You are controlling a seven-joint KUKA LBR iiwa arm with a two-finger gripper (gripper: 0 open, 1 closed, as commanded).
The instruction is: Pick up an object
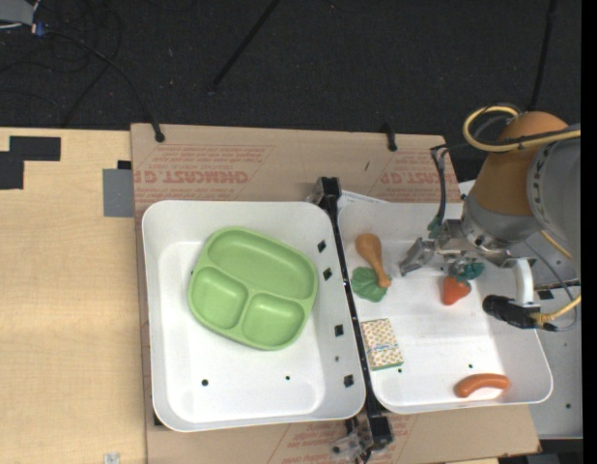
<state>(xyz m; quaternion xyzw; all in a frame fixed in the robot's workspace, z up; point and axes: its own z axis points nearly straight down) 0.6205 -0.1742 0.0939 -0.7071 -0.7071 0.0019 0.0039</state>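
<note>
My gripper [436,262] hangs over the back of the right bin [530,351], its fingers spread open with nothing between them. One grey finger [412,257] points left toward an orange toy carrot [370,252] with a green leafy end [368,286]. A small red strawberry [455,291] lies just below the gripper's right side; whether they touch I cannot tell. Farther forward in the same bin are a patterned square packet [382,342] and an orange sausage [481,386].
The left bin [173,375] holds a green divided plate [252,286]. A black divider [343,298] runs between the bins. The grey arm with its orange band [525,167] and a black cable loop stand over the right bin's back right corner.
</note>
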